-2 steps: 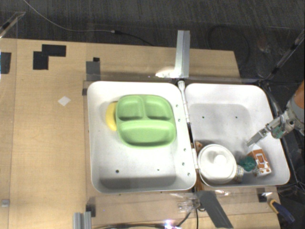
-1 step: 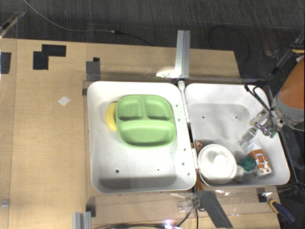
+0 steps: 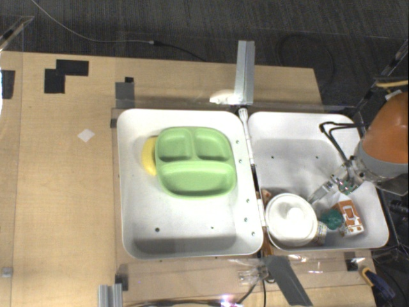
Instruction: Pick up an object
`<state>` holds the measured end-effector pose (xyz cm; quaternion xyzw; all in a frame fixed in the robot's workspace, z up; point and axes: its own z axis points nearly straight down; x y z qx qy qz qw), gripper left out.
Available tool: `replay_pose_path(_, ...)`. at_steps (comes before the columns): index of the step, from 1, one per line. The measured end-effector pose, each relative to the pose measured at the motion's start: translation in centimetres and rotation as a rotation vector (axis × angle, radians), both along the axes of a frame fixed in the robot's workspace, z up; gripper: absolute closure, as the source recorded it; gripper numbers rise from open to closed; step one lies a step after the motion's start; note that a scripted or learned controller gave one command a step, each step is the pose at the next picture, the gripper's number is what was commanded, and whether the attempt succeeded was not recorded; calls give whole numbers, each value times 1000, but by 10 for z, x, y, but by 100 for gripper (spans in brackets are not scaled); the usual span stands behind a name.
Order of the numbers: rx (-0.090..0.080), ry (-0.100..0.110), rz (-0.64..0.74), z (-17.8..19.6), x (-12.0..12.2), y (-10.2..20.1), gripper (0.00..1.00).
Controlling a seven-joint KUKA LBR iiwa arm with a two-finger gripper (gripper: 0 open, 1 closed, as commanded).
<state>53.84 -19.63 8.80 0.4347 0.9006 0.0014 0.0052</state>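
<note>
A white bowl (image 3: 291, 219) is seen in the right bin (image 3: 287, 136), just left of and below the hand (image 3: 332, 187); it is judged stiff, light and slippery, best taken by its rim. How far the hand is open cannot be told.

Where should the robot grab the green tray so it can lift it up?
Probably by the rim. The green tray lies flat in the left bin, so its body looks too wide for two fingers. Coming straight down on the near long edge seems best: white floor shows beside it there. The left edge is worse, since a yellow thing pokes out from under it.
</note>
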Motion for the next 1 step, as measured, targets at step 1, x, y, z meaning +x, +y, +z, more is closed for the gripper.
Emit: replay_pose_path(1,-1,1,103,90,39,-10,0)
